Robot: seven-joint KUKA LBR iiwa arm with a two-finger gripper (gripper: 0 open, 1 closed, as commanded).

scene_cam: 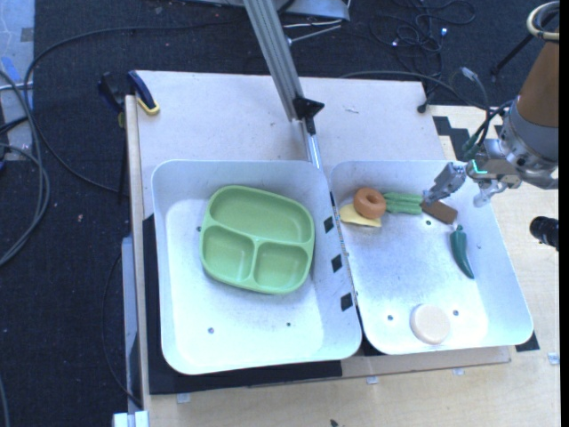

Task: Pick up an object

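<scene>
The right bin [498, 278] holds several small objects. An orange ring [369, 203] lies on a yellow piece [359, 220] near the bin's back left. Beside it is a light green pod [404, 205], then a brown block [439, 211]. A dark green pepper [462, 251] lies toward the right wall, and a cream disc [430, 323] sits near the front. My gripper [463, 190] hangs over the bin's back right corner, just above and right of the brown block. It is open, with one finger [444, 183] close to the block and nothing between the fingers.
The left bin [178, 327] bears a light green divided plate [258, 238]. A slanted metal pole [277, 47] comes down to the seam between the bins at the back. Cables lie on the dark floor around the bench.
</scene>
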